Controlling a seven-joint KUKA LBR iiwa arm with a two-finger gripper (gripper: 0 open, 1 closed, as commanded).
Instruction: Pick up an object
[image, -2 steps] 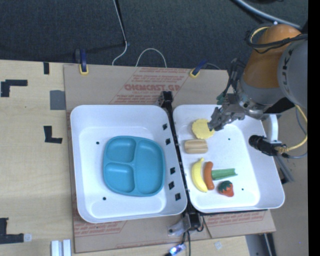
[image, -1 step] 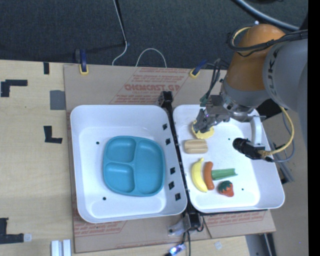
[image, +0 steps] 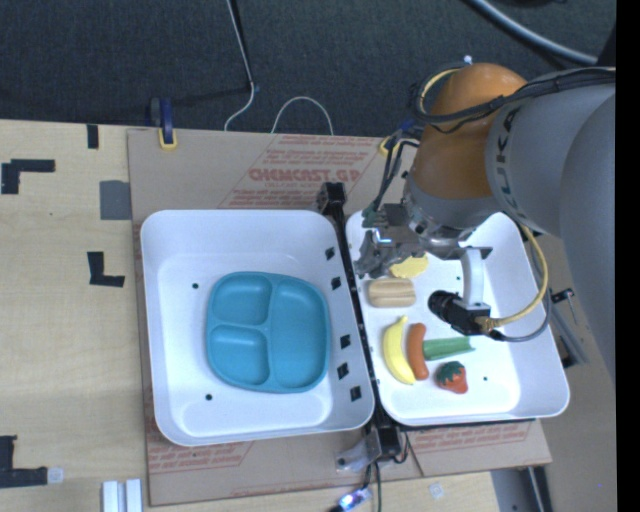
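Observation:
The right bin (image: 520, 395) holds several toy foods: a tan bread roll (image: 390, 292), a pale yellow piece (image: 408, 267), a yellow banana (image: 397, 352), a red-orange sausage (image: 417, 350), a green vegetable (image: 447, 347) and a red strawberry (image: 454, 376). My gripper (image: 375, 252) hangs low over the bin's upper left part, just above the bread roll and beside the pale yellow piece. Its metal fingers are seen from above and partly hidden by the wrist.
The left bin (image: 170, 300) holds a blue divided plate (image: 267, 331). A black divider (image: 345, 300) runs between the bins. The arm's grey body covers the right bin's far right corner. A black cable part (image: 455, 310) hangs over the right bin's middle.

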